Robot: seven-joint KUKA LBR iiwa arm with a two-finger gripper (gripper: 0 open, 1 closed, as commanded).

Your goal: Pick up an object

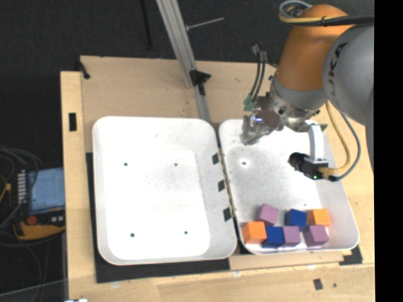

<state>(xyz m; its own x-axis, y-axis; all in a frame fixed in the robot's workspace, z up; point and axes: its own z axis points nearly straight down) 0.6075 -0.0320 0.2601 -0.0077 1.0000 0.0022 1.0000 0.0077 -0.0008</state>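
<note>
Several small blocks lie clustered at the near end of the right bin (277, 168): an orange block (255, 231), a purple block (269, 214), a blue block (296, 218), another orange block (319, 217), another blue block (274, 236) and two more purple ones (291, 234) (316, 234). My gripper (253, 129) hangs over the far left corner of that bin, well away from the blocks. I see nothing between its fingers, and their spread is too small to read.
The left bin (157, 187) sits beside the right one on the wooden bench (138, 87). A slanted metal rod (179, 43) rises behind the bins. A black cable fitting (302, 163) hangs off the arm above the right bin.
</note>
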